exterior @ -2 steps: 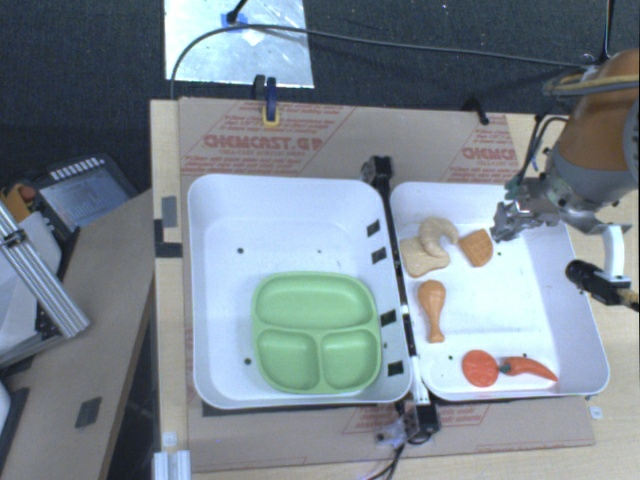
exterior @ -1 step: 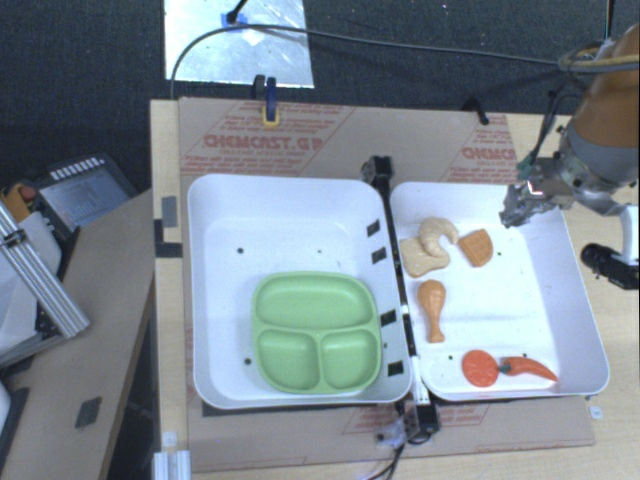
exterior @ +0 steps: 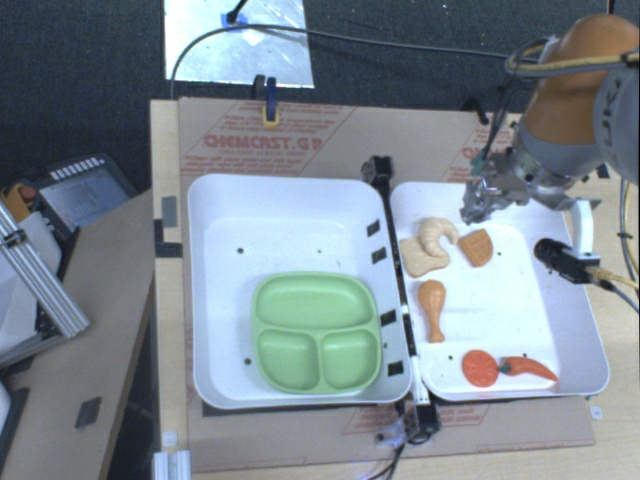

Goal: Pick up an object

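Right bin [exterior: 575, 363], lower edge: tomato [exterior: 480, 368] touching carrot [exterior: 527, 369]. Centre: drumstick [exterior: 432, 308], open floor to its right. Above: croissant [exterior: 430, 245] and bread [exterior: 476, 247], just apart. Gripper [exterior: 478, 208] is seen at the upper rim, near bread; jaw state cannot be told. Left bin [exterior: 215, 268]: green tray [exterior: 315, 330], open floor above.

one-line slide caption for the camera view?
End effector hovers above toy food in the right bin; green tray sits in the left bin.
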